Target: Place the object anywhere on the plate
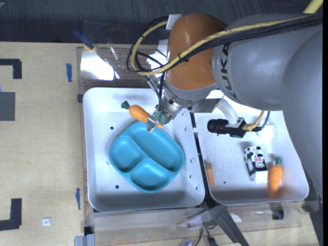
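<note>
The pale wooden bench (41, 152) runs along the near edge and out to the left, marked with black corner brackets and short strips of blue tape. On it sit two shallow white bins side by side. In the right bin (230, 183), closest to the front, lies a small orange carrot (275, 176) with a green top, and just beside it a little black-and-white toy cow (254, 159); a thin orange stick (209, 172) lies along that bin's left wall. In the left bin (97, 137) rests a blue plate (146, 157), divided into three sections and turned at a slant. Just beyond the plate's far rim lies a second carrot (138, 112), orange with a green tuft, tilted with the tuft toward the upper left; its right end meets the tip of the hand (155, 123). The hand seems to pinch that end, though the tips are too small and blurred to be sure. Above it rises the grey arm (266, 60) with its orange band (192, 50), yellow and black cables looping around. Farther back, shiny clear plastic (102, 65) lies on the bench, then dark floor.
</note>
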Robot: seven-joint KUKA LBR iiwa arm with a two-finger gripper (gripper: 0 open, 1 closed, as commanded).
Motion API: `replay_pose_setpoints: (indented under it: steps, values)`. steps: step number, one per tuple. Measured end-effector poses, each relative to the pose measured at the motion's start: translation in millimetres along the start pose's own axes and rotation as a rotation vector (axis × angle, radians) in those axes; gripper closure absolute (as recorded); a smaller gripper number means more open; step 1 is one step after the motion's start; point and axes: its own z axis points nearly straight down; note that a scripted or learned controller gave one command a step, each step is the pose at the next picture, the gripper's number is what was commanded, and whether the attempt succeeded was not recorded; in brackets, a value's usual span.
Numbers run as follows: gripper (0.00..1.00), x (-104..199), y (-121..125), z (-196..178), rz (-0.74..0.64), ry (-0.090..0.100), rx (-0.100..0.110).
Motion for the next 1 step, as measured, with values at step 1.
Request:
replay_pose_setpoints:
  steps: [1]
  values:
    - [0.00, -1.0, -0.8, 0.3, 0.002, 0.000, 0.001]
